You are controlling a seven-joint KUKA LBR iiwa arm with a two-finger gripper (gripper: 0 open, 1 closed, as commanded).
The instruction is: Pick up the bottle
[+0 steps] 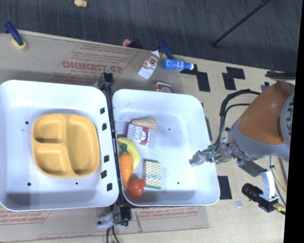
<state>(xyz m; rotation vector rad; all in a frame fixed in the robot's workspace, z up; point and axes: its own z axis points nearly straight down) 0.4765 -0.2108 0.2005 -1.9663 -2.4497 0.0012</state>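
So in the camera view the gripper (199, 157) is hanging over the right edge of the right bin (187, 108), fingers pointing left. Honestly can't tell whether it's open or closed, too small and blurry, and I see nothing between the fingers.

The bottle (176, 65), blue with a white end, is well up and a bit left of the gripper, lying on its side on the cardboard outside the bins, just above the right bin's top rim.

Left of the gripper, inside the same bin: a small red carton (139, 133), a banana (131, 150), a carrot (125, 166), a tomato (136, 186) and a patterned box (153, 174). Much further left, the other bin (9, 133) holds a yellow divided tray (66, 144).
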